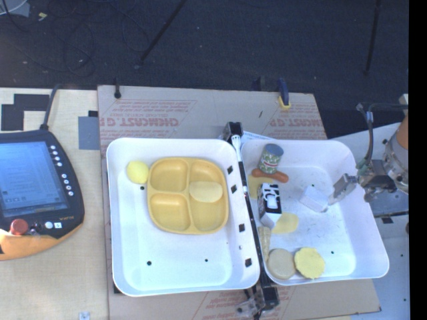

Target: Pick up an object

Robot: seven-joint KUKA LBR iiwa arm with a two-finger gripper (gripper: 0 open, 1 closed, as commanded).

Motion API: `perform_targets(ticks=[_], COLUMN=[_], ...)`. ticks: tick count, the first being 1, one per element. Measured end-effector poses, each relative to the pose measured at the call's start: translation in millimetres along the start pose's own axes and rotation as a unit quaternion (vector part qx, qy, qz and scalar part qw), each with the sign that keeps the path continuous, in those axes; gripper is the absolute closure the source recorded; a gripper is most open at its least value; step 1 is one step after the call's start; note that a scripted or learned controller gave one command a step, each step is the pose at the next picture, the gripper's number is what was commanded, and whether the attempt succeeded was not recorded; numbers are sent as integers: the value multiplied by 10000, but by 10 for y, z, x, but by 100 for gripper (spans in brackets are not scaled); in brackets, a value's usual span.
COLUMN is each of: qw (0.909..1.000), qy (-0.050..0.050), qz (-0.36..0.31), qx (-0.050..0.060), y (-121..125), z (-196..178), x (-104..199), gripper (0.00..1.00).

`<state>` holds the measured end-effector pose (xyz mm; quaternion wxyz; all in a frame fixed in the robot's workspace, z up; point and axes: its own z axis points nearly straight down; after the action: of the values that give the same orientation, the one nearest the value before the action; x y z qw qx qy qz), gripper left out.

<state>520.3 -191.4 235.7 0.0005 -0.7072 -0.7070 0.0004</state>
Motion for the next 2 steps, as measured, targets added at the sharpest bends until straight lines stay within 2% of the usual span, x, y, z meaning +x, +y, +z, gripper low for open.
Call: perform_targets(ticks=[1, 2], qw=[10000, 10000], qy=[11, 5], qz=[-16, -29], qx=[15, -7], y=[525, 1124], z=[851, 1261], x=[232, 714], gripper=[0, 0])
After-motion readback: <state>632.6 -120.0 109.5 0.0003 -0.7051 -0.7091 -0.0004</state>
